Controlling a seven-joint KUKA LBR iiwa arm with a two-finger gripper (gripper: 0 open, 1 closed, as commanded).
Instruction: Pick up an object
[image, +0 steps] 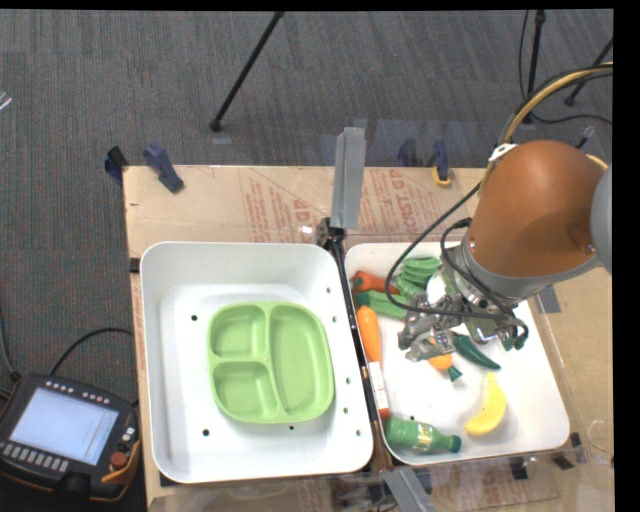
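1. Orange toy piece (441, 360) – my best guess at the target, since it sits right under the gripper (437, 338) in the right bin (545, 420). It could be a carrot chunk; it's too hidden to say for sure.
2. Progress: I'd call this mid-grab at best. The arm (530, 215) is low over the clutter, but nothing looks lifted – every toy looks to be resting on the bin floor.
3. Claw state: honestly can't tell how wide it stands or whether it has anything. The wrist and the metal bits cover the tips from this angle.
4. Position: the orange piece pokes out just below the claw, touching or nearly so, with a dark green pepper-like toy (476, 352) just beside it on the right.
5. Other stuff in that bin: a long carrot (369, 333) by the left wall, a banana (488, 408) lower right, a green bottle (422, 435) along the front edge.
6. Left bin (170, 300) holds a green divided plate (270, 362), well away from the action.
7. Still to do: a confirmed grip and a lift.
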